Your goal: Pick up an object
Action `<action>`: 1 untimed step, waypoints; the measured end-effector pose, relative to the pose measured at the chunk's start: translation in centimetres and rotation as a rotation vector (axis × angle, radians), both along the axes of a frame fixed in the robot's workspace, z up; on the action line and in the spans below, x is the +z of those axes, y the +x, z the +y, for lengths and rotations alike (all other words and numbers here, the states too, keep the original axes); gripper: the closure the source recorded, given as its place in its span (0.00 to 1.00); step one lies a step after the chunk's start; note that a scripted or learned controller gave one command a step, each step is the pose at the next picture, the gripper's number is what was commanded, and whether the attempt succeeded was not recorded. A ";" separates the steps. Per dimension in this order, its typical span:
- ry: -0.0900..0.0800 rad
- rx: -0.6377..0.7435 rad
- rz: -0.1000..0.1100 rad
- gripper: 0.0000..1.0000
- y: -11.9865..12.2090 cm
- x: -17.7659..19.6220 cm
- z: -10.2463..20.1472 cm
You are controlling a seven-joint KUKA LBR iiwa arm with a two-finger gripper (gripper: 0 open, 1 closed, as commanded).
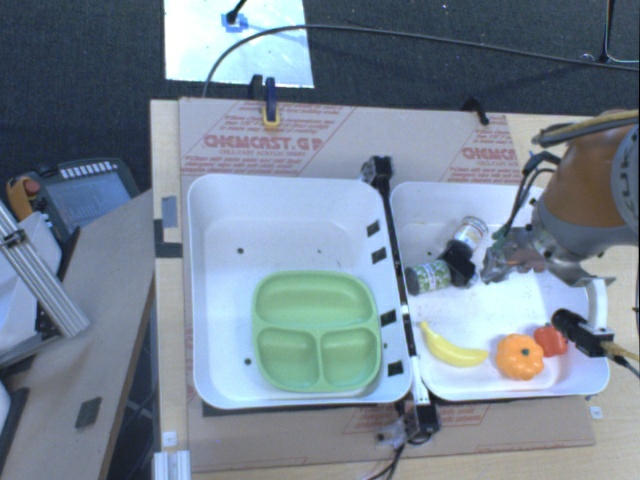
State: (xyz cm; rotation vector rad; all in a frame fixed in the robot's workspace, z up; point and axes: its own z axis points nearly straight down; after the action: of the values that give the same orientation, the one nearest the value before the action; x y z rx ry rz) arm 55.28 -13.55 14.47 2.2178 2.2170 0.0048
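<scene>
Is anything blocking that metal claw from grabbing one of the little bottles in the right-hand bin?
Nothing visible does. The end effector sits low in the right bin, right beside the two bottles, with no object between them. The banana, pumpkin and tomato lie nearer the front, out of the way.

Cut off, covered, or too small to read

The arm runs off the right edge, so most of it is unseen. Its gripper is blurred and dark; the finger spacing cannot be told. The red object is partly covered by a black part of the arm. The labels on the two small bottles are too small to read.
</scene>
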 end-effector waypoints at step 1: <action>0.000 0.004 -0.001 1.00 0.2 5.4 0.0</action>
State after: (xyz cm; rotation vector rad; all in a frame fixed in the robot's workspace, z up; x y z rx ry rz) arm 55.48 -13.59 19.89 2.2127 2.2210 0.0063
